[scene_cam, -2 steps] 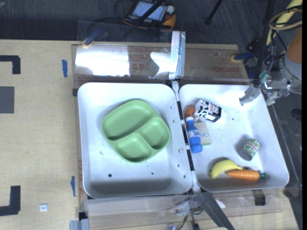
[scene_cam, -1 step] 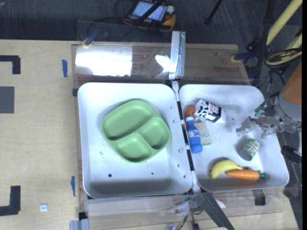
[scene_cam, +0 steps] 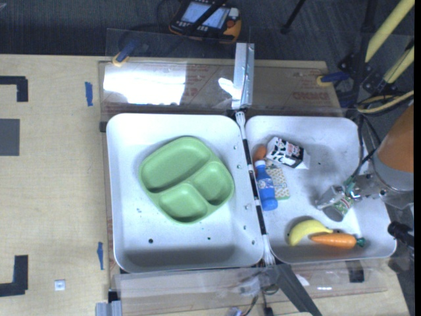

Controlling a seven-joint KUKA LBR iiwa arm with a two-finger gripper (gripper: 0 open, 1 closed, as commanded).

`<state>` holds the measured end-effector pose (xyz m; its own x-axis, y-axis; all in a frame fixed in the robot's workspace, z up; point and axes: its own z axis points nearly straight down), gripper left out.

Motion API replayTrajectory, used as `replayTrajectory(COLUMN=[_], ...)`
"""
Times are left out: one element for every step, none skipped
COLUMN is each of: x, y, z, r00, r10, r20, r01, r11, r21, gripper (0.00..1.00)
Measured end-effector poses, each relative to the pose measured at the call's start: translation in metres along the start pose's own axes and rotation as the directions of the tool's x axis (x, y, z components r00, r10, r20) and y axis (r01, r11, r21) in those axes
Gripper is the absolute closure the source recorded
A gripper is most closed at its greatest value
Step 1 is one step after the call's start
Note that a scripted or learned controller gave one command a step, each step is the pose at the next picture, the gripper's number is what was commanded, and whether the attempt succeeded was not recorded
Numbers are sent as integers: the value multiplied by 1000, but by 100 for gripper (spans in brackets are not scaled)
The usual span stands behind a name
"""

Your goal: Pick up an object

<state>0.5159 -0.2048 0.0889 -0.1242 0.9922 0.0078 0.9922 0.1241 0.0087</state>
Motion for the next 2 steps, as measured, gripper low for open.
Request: replayTrajectory(x=[-6,19], y=[1,65], z=[-12,1], r00=[1000,985], r10=[6,173], r20=[13,10], r01=[-6,-173], r11=[1000,985], r21=[-8,4], gripper=[100,100])
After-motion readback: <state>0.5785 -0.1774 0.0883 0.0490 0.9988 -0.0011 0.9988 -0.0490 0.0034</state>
